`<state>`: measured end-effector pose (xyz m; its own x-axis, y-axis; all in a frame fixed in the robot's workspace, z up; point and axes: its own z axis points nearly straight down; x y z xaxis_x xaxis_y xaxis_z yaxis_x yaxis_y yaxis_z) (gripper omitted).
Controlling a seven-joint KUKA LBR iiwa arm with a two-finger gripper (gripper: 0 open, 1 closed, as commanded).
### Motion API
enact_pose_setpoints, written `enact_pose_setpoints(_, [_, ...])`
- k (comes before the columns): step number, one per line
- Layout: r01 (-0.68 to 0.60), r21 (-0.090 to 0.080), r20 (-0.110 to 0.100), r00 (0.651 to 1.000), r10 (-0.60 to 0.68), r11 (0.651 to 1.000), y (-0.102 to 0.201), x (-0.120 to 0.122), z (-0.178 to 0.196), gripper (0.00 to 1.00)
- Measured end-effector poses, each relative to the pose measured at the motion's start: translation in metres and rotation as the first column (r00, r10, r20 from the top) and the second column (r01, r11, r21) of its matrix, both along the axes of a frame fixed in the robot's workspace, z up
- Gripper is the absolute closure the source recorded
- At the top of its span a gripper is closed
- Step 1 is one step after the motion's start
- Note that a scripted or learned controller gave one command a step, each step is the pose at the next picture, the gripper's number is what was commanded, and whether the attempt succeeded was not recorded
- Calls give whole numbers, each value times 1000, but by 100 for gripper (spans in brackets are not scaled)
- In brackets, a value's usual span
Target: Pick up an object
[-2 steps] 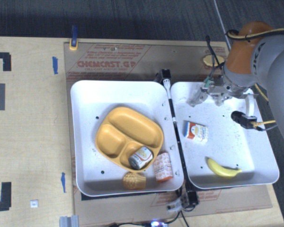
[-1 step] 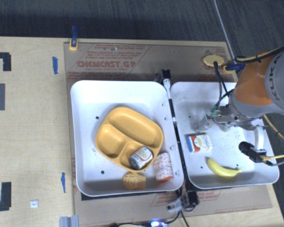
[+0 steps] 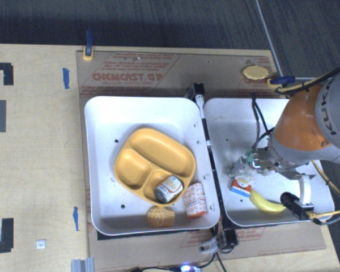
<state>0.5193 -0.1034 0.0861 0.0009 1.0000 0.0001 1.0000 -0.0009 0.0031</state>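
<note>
Step in hand, as judged: descent for a grasp in the right bin [image 3: 323,208]. Approx. targets: banana [image 3: 266,203] at the near wall, and a small white carton [image 3: 242,184] touching its left end. Recommend picking one item, centring over it, and approaching vertically to avoid nudging the other. Gripper [image 3: 250,164] sits low, just above the carton; finger spacing cannot be told, and nothing is visibly held. Left bin [image 3: 96,152] holds a yellow tray [image 3: 153,154], can [image 3: 169,189], etc.

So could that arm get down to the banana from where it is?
Probably yes. The banana lies uncovered in the right bin, just below the gripper, with only a small carton touching its left end. That could crowd the grasp a little.
</note>
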Motion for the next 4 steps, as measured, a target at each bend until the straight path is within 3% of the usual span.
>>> enact_pose_setpoints(1, [-1,-1,2,1000,1,1000,-1,-38,0,0])
enact_pose_setpoints(2, [0,-2,7,1000,0,1000,-1,-37,10,100])
enact_pose_setpoints(3, [-3,0,-1,1000,3,1000,55,-39,99,100])
enact_pose_setpoints(4, [-3,1,-1,1000,3,1000,89,-39,99,100])
